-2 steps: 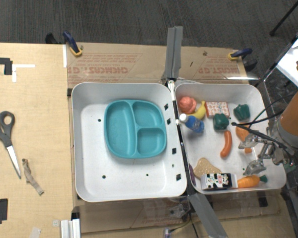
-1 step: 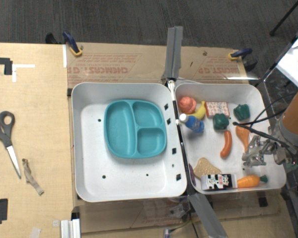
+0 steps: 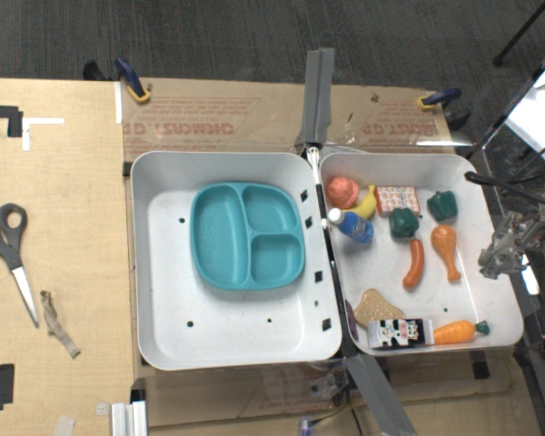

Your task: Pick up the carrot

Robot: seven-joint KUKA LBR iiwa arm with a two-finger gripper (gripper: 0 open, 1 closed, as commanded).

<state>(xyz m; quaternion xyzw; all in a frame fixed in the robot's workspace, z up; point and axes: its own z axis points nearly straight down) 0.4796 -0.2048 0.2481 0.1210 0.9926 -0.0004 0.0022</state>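
Bench bins sit loaded; your gripper [image 3: 501,254], state unreadable, hangs at the right bin's [image 3: 500,321] rim, approach pending, so drop toward the carrot [image 3: 455,332] near the corner.

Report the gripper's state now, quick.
Gripper: cannot be told; it sits at the right bin's right edge, apart from the carrot.

The carrot [image 3: 458,332] is a small orange toy with a green stem cap. It lies flat on the floor of the right bin [image 3: 490,221], at about five o'clock in it, tip pointing to nine o'clock, cap to three o'clock.
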